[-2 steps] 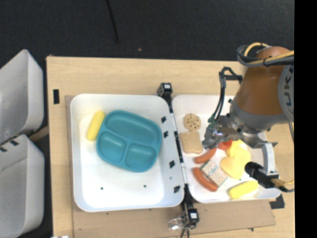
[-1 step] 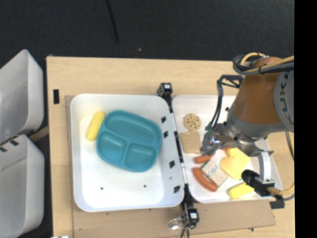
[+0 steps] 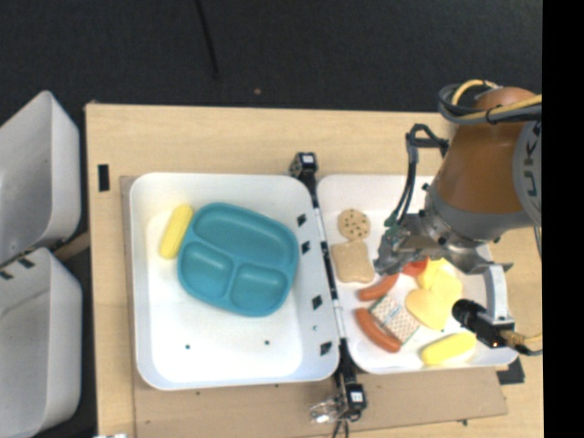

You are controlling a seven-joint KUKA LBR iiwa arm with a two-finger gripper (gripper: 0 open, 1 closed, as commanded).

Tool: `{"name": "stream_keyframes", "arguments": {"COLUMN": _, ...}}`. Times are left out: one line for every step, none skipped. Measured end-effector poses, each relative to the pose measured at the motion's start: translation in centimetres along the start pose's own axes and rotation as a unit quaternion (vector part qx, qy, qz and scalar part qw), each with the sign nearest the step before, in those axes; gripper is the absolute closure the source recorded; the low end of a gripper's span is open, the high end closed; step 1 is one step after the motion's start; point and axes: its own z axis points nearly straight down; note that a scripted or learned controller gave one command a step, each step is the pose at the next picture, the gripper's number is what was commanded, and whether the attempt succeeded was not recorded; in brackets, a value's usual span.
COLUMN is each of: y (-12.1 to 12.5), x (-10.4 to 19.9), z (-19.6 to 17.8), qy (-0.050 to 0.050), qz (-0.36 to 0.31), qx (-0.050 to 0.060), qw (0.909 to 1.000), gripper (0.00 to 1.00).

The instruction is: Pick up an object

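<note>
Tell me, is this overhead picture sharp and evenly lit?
Camera view: soft overall, so small items near the claw blur together; lighting is even, with the white bins bright but not washed out, the teal plate casting a faint shadow, and the background above the bench dark.

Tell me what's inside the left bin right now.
The left bin holds a teal divided plate, and a yellow corn cob lies beside the plate's left edge, touching it. Whatever sits under the plate is covered, so I cannot tell.
</note>
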Motion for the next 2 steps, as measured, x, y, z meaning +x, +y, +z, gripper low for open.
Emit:
{"name": "stream_keyframes", "arguments": {"y": -0.5, "x": 0.6, "z": 0.0, "qy": 0.001, "qz": -0.001, "qx": 0.002, "qw": 1.0000, "gripper": 1.00}}
{"name": "stream_keyframes", "arguments": {"y": -0.6, "x": -0.5, "z": 1.8, "qy": 0.000, "qz": 0.002, "qx": 0.002, "qw": 1.0000, "gripper": 1.00}}
